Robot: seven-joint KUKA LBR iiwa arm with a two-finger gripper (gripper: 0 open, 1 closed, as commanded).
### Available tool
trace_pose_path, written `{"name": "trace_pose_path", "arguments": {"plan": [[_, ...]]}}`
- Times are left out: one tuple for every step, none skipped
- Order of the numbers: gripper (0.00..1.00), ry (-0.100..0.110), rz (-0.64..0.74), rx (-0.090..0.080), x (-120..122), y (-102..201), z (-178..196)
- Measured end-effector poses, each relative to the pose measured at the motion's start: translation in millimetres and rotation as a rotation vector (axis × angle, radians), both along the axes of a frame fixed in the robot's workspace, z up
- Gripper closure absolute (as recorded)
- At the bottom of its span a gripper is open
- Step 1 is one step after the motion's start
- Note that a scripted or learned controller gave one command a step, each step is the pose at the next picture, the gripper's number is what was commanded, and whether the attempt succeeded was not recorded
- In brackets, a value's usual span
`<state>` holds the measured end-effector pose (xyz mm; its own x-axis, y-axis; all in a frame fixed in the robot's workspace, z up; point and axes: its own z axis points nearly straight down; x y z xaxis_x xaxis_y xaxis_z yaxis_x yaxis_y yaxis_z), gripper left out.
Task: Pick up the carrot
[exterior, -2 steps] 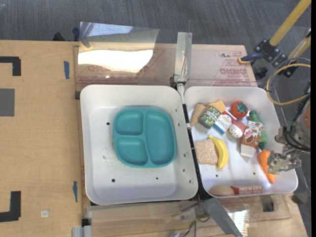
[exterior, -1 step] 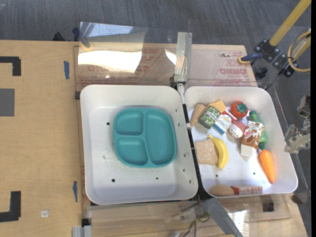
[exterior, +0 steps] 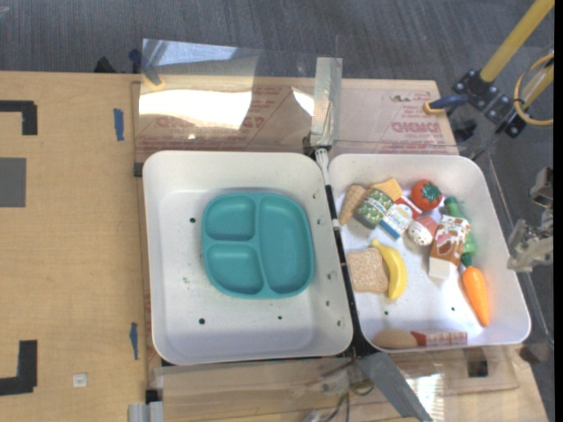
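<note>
The orange carrot (exterior: 476, 294) lies in the right white bin (exterior: 506, 328), close to its right wall. Its thick end points to the back and its tip to the front right corner. It lies apart from the other toy foods, just right of a white and brown carton (exterior: 449, 241).
The right bin also holds a tomato (exterior: 427, 193), a banana (exterior: 393, 269), a bread slice (exterior: 367, 271), a green can (exterior: 375, 207), a cheese wedge (exterior: 387, 188) and a sausage (exterior: 396, 338) at the front. The left bin (exterior: 167, 236) holds a teal divided plate (exterior: 259, 243). A yellow stand (exterior: 519, 33) rises at the back right.
</note>
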<state>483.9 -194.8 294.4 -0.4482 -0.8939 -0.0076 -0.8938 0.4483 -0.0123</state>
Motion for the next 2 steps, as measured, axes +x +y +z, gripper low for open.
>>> {"name": "trace_pose_path", "arguments": {"plan": [[1.00,-0.007,-0.003,0.001,2,1,11],[1.00,-0.015,-0.006,0.002,4,2,22]]}}
